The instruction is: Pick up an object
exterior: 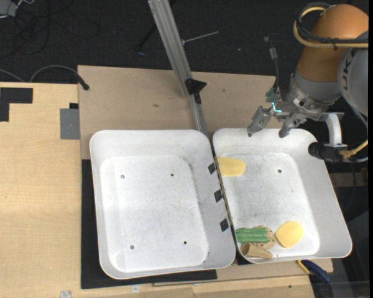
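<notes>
Hovering over the far rim of the right bin [336, 241] in the upper right of the frame, your end effector [270, 125] hangs with its two fingers spread apart and nothing between them, so read it as released and empty. That height above the bin looks like a ready pose, chosen so the fingers can drop straight onto a target without scraping the wall. Your candidates all lie in that right bin: a yellow piece [232, 167] sits against the bin's left wall, below and to the left of the end effector, and it is the nearest. A round yellow object [290, 233], a green object [252, 234] and a tan scrap [257, 249] cluster at the bin's lower edge, well apart from the fingers. The left bin [105, 253] on the desk [31, 197] offers nothing to pick.
</notes>
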`<state>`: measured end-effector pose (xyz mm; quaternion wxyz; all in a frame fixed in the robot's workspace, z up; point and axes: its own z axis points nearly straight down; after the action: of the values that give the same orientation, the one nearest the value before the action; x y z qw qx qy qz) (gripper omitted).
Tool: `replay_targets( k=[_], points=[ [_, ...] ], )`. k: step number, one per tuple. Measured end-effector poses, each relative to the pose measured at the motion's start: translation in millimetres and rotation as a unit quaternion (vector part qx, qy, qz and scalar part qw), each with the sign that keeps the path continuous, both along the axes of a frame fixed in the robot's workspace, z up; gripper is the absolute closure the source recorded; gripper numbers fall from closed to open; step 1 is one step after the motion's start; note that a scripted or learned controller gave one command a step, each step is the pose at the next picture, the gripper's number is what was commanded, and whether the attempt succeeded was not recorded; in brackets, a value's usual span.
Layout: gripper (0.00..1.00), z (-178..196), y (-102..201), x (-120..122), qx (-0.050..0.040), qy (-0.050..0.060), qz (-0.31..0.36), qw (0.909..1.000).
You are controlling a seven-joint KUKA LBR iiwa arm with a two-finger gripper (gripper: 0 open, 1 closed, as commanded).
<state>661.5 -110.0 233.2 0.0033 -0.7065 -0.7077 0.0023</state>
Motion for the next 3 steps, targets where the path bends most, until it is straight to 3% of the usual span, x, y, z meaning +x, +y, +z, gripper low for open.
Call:
replay_targets(
  k=[1, 3],
  points=[
    [0.00, 3.2, 0.1, 0.9, -0.0007, -0.002, 0.001, 1.0000],
    [0.00, -101.4, -5.3, 3.5, -0.0004, 0.000, -0.001, 1.0000]
  ],
)
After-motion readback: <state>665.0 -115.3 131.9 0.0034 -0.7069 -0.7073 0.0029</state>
